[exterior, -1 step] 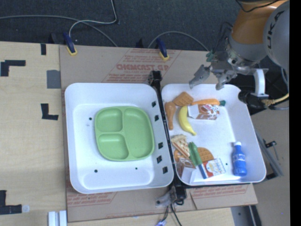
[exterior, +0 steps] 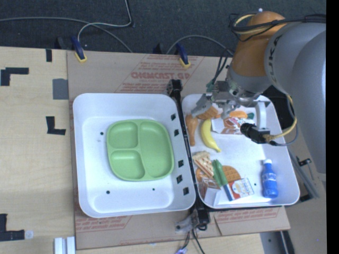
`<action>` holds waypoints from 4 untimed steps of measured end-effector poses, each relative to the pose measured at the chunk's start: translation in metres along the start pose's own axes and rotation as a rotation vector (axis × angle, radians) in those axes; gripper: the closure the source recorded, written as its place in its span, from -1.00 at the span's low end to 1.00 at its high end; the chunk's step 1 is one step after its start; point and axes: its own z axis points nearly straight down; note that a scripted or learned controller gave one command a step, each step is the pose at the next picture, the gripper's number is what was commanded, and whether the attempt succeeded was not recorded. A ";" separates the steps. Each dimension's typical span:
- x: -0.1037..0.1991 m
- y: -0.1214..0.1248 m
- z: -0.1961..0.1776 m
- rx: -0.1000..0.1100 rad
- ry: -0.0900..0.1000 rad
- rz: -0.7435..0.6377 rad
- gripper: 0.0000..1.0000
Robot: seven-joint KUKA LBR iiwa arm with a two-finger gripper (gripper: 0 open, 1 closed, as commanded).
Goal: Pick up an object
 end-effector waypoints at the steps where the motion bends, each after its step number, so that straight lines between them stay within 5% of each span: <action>1: -0.038 -0.010 0.090 0.000 -0.003 0.002 -1.00; 2: -0.045 0.015 0.096 0.041 -0.011 -0.002 -1.00; 3: -0.045 0.020 0.096 0.056 -0.010 -0.003 -1.00; 4: -0.041 0.033 0.098 -0.004 -0.006 0.002 -1.00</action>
